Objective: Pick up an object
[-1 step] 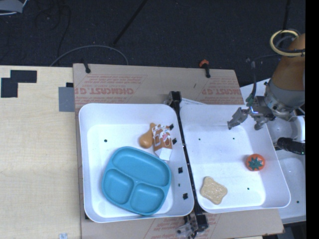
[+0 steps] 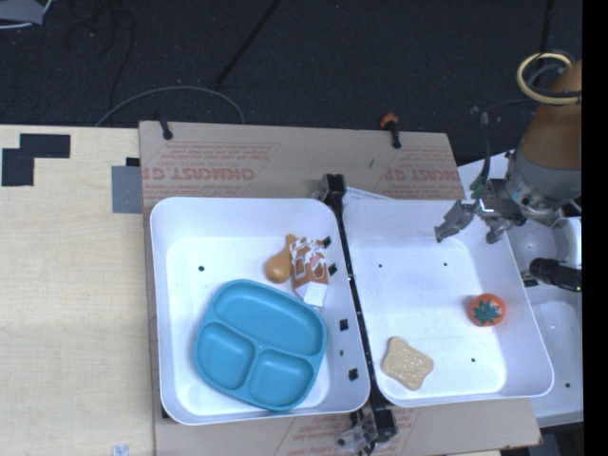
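Hand (image 2: 472, 220) hangs over the far right corner of the right bin (image 2: 446, 395), its two fingers spread apart with nothing between them, one dark tip reaching toward the bin's middle and the other nearer the right wall. Any object would serve the task. Nearest is the small orange-red round toy with a green top (image 2: 486, 310), lying by the right wall, apart from everything else. A tan toast-shaped piece (image 2: 408, 363) lies near the bin's near edge, toward the divider. Across in the left bin (image 2: 171, 255) sit a blue divided plate (image 2: 259, 343) and, at the plate's far right corner, a small cluster of brown and white toy pieces (image 2: 302, 262) that I cannot make out singly.

The round toy looks the soundest choice: it is close and free-standing. To do it well, I would bring the hand directly above it, keep the fingers wide enough to straddle its widest part, and turn them so neither tip strikes the bin wall on the descent. Being round, it may roll aside if one finger touches first, so both should meet it evenly.
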Controlling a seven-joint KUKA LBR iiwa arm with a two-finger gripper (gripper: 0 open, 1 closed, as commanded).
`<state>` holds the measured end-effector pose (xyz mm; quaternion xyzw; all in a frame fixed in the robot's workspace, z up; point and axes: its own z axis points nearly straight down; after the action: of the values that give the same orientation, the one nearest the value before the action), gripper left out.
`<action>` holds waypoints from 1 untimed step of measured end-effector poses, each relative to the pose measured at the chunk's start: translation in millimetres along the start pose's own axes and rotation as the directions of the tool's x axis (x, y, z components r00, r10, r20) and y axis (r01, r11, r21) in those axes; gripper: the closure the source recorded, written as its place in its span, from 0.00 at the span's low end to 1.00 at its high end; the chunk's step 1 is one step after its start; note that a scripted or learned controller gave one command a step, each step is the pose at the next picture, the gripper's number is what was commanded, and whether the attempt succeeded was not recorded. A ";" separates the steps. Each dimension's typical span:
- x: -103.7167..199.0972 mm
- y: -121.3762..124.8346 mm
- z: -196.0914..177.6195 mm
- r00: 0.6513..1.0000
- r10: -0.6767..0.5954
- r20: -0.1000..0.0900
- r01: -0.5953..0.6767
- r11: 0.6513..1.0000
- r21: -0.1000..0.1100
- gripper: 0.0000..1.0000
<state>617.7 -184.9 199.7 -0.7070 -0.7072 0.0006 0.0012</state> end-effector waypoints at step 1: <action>3.7 1.8 43.3 1.000 -0.002 0.000 0.002 1.000 0.003 0.00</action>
<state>619.4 -181.2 156.4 -0.7062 -0.7080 0.0016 0.0024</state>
